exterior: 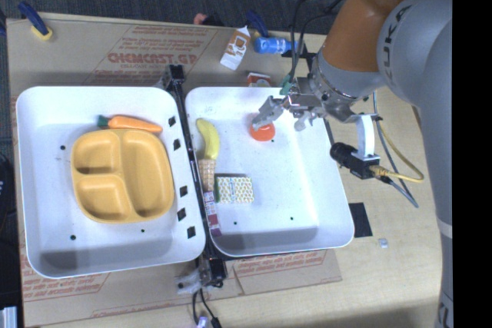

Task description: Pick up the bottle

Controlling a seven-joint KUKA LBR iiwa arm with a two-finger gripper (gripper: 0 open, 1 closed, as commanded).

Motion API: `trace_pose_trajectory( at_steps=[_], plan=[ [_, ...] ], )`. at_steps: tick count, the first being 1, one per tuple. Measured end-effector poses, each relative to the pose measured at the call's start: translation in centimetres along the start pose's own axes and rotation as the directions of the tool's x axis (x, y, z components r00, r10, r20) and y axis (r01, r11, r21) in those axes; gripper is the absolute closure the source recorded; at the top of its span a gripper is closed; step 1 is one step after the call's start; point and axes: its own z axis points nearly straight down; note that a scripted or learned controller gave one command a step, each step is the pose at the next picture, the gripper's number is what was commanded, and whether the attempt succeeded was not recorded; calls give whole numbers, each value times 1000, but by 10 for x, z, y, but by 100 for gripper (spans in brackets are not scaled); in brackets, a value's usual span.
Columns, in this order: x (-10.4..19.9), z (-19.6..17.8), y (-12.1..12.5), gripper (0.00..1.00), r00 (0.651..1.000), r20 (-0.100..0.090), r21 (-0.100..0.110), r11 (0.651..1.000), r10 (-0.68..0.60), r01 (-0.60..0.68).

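A small blue bottle lies on its side on the cardboard behind the right bin, outside it. My gripper hangs over the far part of the right bin, well in front of that bottle. Its fingers stand apart with nothing between them. The left finger is just above a round red-orange object on the bin floor and partly covers it.
The right bin also holds a banana, a green patterned block and a thin stick-like pack along its left wall. A small carton lies beside the bottle. The left bin holds a yellow divided plate and a carrot.
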Motion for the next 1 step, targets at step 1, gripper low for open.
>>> trace_pose_trajectory(
  at_steps=[1],
  plan=[
    [0,-10,0,100,1000,0,2,1000,-5,5]
  ],
)
